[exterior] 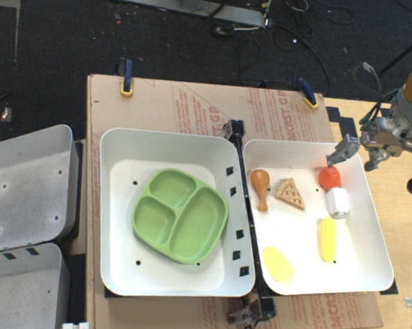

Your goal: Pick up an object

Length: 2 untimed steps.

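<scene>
Cardboard point(196, 104) is laid under 2 white bins. 1 green divided plate point(180, 214) is seen in the left bin point(114, 189). The gripper point(358, 153) is spread apart above the right bin point(368, 240), just beside a round, glossy red tomato point(330, 177).

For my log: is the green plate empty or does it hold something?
Empty. The green plate shows three bare compartments.
</scene>
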Tool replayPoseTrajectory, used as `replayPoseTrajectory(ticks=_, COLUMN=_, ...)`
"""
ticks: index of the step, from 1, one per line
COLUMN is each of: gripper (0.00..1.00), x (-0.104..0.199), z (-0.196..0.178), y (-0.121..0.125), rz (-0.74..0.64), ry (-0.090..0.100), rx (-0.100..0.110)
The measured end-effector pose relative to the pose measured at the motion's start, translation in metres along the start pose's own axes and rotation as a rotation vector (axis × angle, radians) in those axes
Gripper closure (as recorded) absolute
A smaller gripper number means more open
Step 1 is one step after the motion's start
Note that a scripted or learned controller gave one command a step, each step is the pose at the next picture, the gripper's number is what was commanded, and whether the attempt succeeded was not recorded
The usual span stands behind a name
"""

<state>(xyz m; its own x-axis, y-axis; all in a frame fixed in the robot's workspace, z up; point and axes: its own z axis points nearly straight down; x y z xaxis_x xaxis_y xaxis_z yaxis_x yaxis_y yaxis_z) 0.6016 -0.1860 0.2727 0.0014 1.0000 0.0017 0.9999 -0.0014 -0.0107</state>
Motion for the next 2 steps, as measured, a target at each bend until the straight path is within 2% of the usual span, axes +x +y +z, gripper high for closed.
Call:
replayPoseTrajectory(ticks=1, gripper=0.00, x=0.001, z=-0.006, y=0.002, rz=-0.003, ry=-0.002, rx=-0.011)
replayPoseTrajectory(ticks=2, gripper=0.00, x=0.010, z=0.052, y=0.005, rz=-0.004, ry=-0.001, rx=-0.006)
